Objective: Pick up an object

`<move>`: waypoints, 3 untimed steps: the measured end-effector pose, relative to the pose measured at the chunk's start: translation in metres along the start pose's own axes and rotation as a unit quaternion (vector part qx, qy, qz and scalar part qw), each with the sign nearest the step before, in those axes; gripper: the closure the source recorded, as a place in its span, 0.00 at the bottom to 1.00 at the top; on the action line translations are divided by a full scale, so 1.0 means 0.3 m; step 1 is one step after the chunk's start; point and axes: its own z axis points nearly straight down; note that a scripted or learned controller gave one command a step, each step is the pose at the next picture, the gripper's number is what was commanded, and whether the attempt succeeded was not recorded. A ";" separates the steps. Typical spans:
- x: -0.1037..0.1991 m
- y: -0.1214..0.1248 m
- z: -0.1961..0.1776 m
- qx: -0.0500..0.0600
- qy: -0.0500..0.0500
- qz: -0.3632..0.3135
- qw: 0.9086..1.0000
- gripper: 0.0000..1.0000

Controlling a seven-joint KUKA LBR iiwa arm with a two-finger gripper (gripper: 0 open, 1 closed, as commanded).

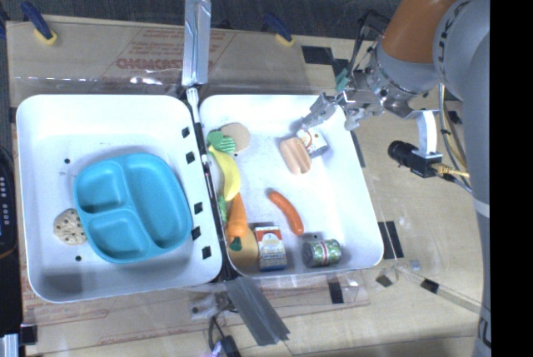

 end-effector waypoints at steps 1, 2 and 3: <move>-0.072 0.124 0.480 0.001 0.000 -0.017 1.000 0.00; -0.068 0.131 0.447 0.000 0.000 -0.020 1.000 1.00; 0.403 0.175 0.176 -0.003 0.001 0.055 0.999 1.00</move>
